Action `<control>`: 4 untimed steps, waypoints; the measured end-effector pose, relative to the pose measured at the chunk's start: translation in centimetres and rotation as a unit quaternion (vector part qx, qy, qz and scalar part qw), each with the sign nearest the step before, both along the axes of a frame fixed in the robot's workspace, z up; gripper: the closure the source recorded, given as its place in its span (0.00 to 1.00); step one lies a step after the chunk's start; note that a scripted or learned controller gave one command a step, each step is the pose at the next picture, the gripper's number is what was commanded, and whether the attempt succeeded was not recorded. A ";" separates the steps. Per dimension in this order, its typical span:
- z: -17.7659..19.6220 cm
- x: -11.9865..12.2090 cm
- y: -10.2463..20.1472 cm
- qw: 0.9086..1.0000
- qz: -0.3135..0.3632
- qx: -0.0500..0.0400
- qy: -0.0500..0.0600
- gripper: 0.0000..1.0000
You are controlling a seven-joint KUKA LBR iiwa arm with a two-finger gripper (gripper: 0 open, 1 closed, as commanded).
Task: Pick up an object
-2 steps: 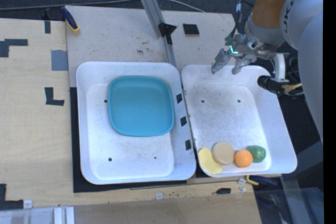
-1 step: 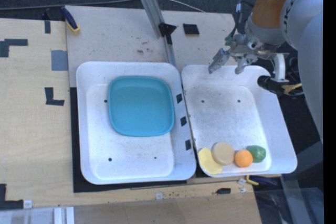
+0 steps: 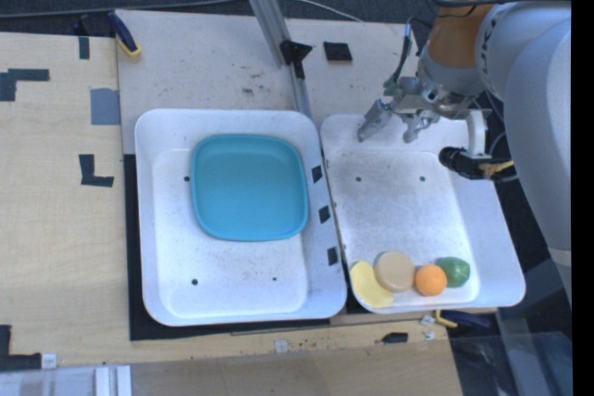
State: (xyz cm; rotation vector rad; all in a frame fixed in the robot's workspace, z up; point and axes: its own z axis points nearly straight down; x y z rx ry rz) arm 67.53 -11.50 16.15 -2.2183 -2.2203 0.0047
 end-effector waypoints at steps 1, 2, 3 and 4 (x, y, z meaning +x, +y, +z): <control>-4.4 0.2 0.4 1.000 0.000 0.000 0.000 0.00; -7.4 0.2 0.4 1.000 0.000 0.000 -0.001 0.00; -6.2 0.2 0.5 1.000 0.000 0.000 -0.002 1.00; -1.8 -0.1 0.9 1.000 0.000 0.000 -0.004 1.00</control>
